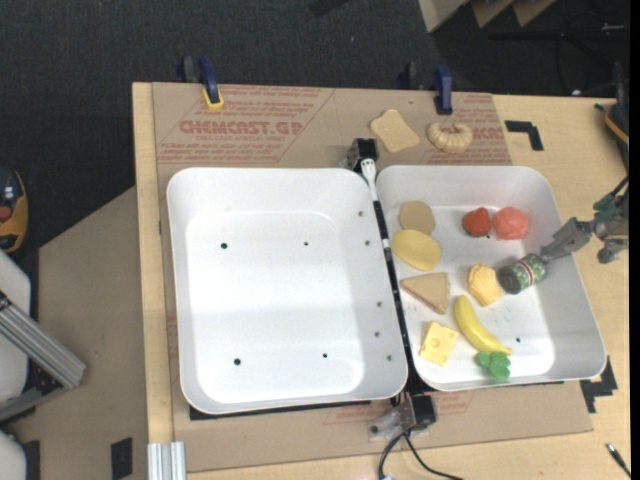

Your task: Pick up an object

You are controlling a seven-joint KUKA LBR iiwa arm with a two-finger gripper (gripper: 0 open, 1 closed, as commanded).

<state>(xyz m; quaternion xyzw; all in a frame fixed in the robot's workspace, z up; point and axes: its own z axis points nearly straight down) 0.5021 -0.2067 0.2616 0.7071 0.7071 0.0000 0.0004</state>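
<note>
My two white bins (270, 193) look like smooth, shiny plastic. The board (300, 118) under them looks like matt brown cardboard. The toy banana (476, 328) looks glossy.

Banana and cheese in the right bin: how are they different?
The banana is long and curved, while the cheese is a flat, square-like chunk. The cheese has small holes; the banana looks smooth. The banana lies at a slant with its lower end by a green piece; the cheese sits left of it, nearer the bin's front edge. Both are yellow toy foods lying in the right bin.
</note>
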